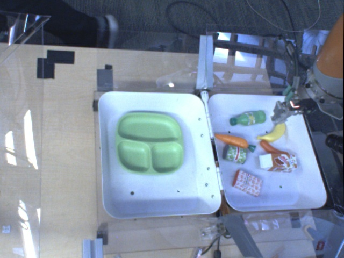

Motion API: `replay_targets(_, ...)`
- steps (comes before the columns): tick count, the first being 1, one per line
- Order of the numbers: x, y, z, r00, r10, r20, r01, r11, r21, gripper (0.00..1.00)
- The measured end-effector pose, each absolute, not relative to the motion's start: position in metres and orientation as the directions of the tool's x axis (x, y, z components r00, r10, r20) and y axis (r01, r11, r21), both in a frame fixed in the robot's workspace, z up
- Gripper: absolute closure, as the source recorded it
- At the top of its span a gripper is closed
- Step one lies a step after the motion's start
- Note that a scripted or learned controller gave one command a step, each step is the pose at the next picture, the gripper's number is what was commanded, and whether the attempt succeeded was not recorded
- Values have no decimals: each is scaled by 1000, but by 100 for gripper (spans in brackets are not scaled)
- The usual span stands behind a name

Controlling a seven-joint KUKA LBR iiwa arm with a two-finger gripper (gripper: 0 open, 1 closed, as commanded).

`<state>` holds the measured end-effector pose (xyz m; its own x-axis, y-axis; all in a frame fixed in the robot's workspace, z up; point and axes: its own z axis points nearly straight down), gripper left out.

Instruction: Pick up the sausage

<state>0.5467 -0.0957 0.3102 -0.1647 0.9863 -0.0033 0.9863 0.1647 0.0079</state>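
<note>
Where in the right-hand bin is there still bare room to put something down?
The right bin has bare floor along its front edge, below the red carton, and in its back-left corner above the green bottle. The middle is crowded.

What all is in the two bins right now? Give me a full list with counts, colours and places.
left bin: 1, white, left half of the bench
divided tray: 1, green, three compartments, middle of the left bin
right bin: 1, white, beside the left bin
bottle: 1, green with yellow label, lying at the far side of the right bin
banana: 1, yellow, right of centre, below the gripper
carrot: 1, orange, near the left wall
can: 1, green, just under the carrot
sausage: 1, red-orange, under the banana
carton: 1, white and orange-brown, right side
box: 1, red patterned, near front
gripper: 1, grey, over the far right of the right bin
</note>
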Motion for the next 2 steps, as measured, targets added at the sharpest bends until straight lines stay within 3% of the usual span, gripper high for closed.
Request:
replay_targets(1, 587, -62, 276, -247, 969, -2, 969, 247, 4, 100)
replay_targets(2, 529, -91, 198, -141, 990, 0, 990, 141, 2, 100)
